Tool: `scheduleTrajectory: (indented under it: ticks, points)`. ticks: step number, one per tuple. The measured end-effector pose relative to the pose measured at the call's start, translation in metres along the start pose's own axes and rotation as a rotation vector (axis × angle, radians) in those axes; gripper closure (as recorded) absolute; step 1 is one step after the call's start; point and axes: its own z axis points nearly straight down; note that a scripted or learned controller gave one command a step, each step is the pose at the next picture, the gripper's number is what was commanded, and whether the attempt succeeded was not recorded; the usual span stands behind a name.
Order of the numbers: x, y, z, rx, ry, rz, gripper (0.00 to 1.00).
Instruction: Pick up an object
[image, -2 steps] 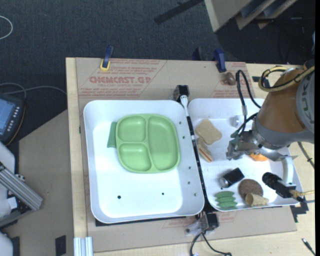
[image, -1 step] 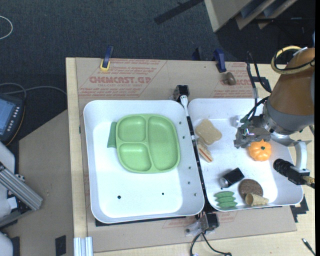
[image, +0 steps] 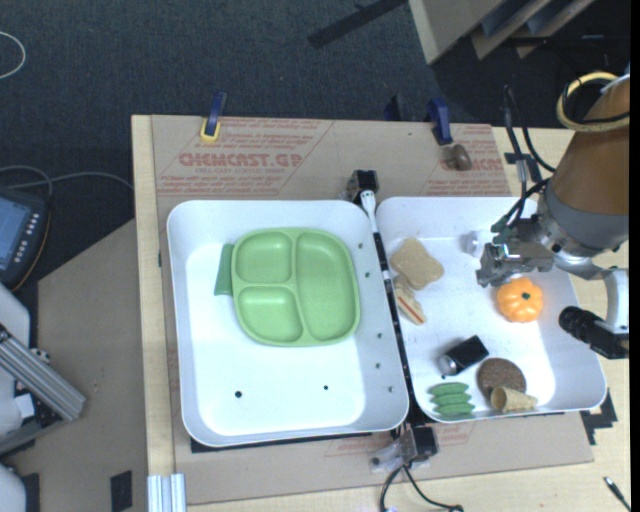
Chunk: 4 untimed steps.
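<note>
Item: small orange toy pumpkin (image: 520, 300), right white bin (image: 570, 385), just beside tool (image: 497, 264). Likely light, rigid, smooth, rounded; judged best pinched across ribbed middle. Tool's grip state: cannot tell.

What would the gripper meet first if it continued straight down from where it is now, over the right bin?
Probably bare floor of the right bin, just left of the orange pumpkin. The gripper hangs close beside that pumpkin, so it might brush its edge; depth is hard to judge from this slanted view.
</note>
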Motion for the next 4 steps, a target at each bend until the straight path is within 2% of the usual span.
scheduleTrajectory:
  ticks: [1, 2, 3, 4]
  points:
    - [0.042, 0.024, -0.008, 0.001, 0.001, -0.004, 1.00]
    - [0.036, 0.036, 0.001, 0.002, 0.000, 0.000, 1.00]
    - [0.038, 0.018, -0.005, 0.007, 0.002, 0.003, 1.00]
    - [0.033, 0.026, 0.011, 0.008, 0.001, 0.002, 1.00]
